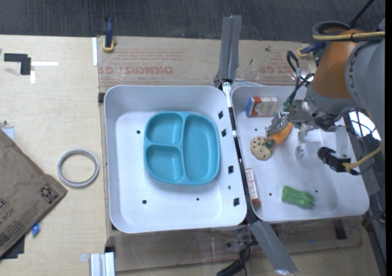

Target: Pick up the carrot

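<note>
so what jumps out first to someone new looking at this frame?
Probably the turquoise divided plate, sitting alone in the left bin. Next the grey arm with its orange band, reaching in from the right over the right bin, its gripper right at the orange carrot, beside a cookie and a small carton.

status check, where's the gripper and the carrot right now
Gripper down in right bin, at the carrot. Grip not confirmed. Cookie just beside the carrot, small carton behind it.
</note>
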Action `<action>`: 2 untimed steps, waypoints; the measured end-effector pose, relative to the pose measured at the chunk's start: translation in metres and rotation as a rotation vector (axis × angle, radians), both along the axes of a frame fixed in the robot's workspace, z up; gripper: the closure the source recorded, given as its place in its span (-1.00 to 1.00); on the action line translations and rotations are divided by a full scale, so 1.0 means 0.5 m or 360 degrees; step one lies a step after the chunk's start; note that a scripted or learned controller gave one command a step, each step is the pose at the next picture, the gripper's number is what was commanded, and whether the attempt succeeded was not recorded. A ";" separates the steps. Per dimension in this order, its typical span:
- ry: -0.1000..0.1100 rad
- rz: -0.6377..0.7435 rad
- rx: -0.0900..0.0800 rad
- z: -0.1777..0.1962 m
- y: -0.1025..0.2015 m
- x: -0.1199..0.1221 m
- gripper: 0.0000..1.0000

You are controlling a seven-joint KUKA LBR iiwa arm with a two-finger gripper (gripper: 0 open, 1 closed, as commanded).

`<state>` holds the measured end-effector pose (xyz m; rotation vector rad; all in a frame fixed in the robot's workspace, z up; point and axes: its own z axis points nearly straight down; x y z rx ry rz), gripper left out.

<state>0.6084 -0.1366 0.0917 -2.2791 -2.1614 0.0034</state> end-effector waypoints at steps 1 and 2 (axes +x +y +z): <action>0.0001 0.0003 -0.0002 0.018 -0.001 0.000 1.00; -0.0003 0.0143 -0.0001 0.200 0.150 0.101 1.00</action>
